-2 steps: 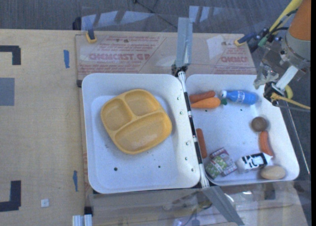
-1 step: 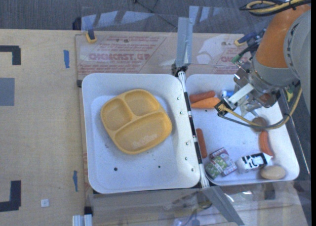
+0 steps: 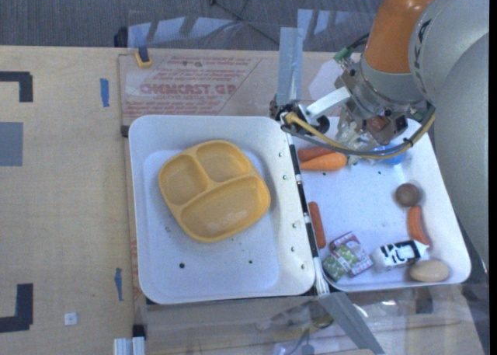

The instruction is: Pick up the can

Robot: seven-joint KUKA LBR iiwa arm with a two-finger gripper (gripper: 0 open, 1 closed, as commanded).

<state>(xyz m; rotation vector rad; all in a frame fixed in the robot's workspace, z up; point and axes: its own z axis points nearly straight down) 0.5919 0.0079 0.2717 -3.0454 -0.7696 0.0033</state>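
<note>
claw point(image 3: 359, 134): upper right of frame, over right white bin point(image 3: 446, 190), grip state cannot tell | small green-labelled can point(image 3: 346, 255): lower right, on its side | yellow 3-compartment plate point(image 3: 214, 189): left bin point(image 3: 147, 214)

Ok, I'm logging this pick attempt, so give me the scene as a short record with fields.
left bin: holds a yellow divided plate
right bin: holds the can, a carrot and other small items
can: lying near the bin's front edge
gripper: over the back of the right bin, by the carrot, apart from the can
task state: can not picked up
</note>
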